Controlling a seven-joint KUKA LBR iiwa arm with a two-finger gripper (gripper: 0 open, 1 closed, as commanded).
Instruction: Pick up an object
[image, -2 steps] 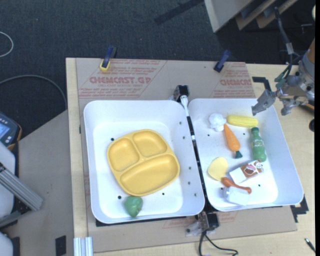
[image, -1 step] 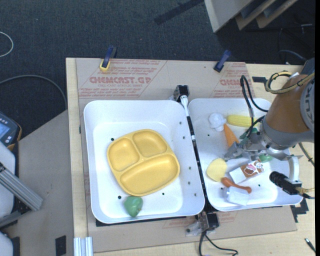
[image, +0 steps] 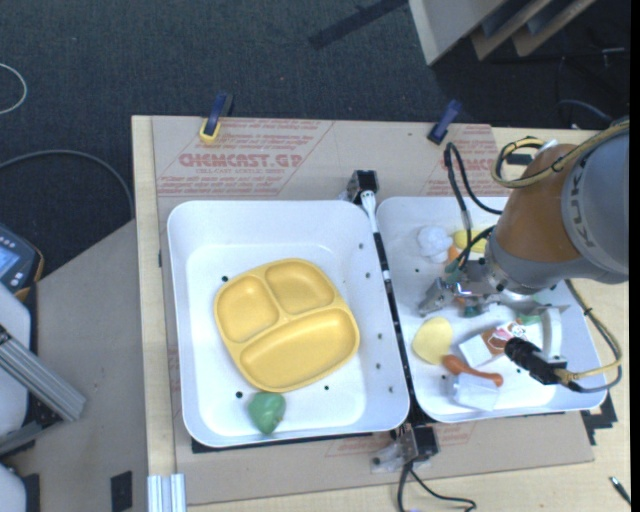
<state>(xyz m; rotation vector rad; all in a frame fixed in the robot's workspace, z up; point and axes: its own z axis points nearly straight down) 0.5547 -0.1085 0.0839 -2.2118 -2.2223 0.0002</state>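
Gripper (image: 447, 293) sits low in the right bin (image: 400, 225), metal fingers aimed toward 9 o'clock; we cannot tell how far open it is or whether anything is in it.

Going left to right: left bin (image: 190, 300) holds a yellow divided tray (image: 287, 323) at its centre and a green lump (image: 266, 411) at 7 o'clock from the tray, near the bin's front wall. Right bin has 1 pale clear piece (image: 433, 239) at 12 o'clock from the gripper, a yellow oval object (image: 433, 339) at 6 o'clock just beside it, an orange curved item (image: 472, 371) further toward 5 o'clock, and a red-and-white packet (image: 499, 339) at 4 o'clock under the arm (image: 560, 215).

We judge the step as the descent or reach for a grasp among the right-bin clutter. Likely target is the yellow oval, though not certain. Next move calls for centring over 1 item, closing on it, then lifting straight up clear of the neighbours.
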